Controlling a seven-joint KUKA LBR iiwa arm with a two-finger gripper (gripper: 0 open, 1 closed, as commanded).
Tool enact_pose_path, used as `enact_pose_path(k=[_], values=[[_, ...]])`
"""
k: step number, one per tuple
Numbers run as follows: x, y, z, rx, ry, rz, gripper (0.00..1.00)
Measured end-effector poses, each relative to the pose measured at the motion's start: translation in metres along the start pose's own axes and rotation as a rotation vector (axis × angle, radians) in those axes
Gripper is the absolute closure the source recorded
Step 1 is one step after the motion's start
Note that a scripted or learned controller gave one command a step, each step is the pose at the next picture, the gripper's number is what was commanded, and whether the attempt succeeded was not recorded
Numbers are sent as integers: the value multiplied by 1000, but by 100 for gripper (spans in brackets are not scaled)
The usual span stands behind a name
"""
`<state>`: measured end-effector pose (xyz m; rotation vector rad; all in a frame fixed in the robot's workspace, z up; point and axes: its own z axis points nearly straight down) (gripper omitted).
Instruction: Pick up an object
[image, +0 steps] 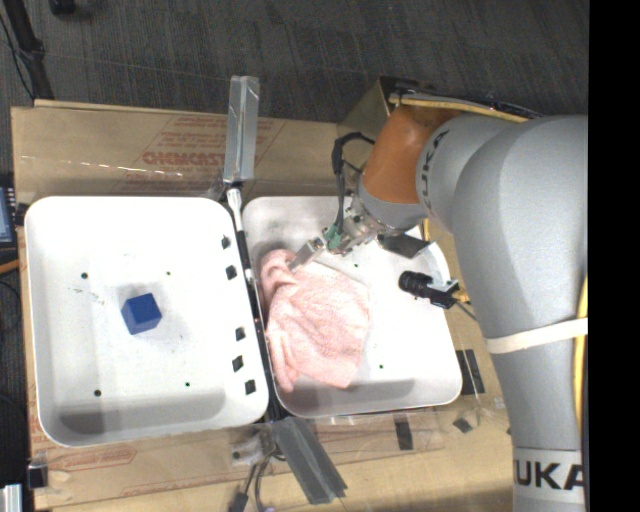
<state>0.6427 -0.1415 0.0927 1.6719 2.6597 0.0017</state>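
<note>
Starting at the left, the left bin holds a single blue cube, which sits a little left of the bin's middle with bare white floor all around it. The cube is well apart from the robot, and the two walls where the bins meet stand between them.

Moving to the right, the right bin holds a pink cloth. It lies crumpled against the bin's left wall and covers most of the left half of the floor. Its long axis runs from the far side of the bin toward the near side, with a slight slant, and its far end comes to a narrower corner.

Just at this far end is the gripper. It points down and to the left, and its tip seems to touch the top edge of the cloth or to be only just above it; the view is too coarse here to say which. Whether the gripper is open or closed I cannot tell, so I do not say that it holds anything.

Behind it the arm comes in from the right.

The cloth is clearly the nearer thing. Most of it lies toward the near side of the bin from the tip, so I judge that a grasp here would take only its far edge.
</note>
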Motion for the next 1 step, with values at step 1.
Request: enact_pose_path(k=[1], values=[[-49, -27, -33, 1, -1, 150, 0]])
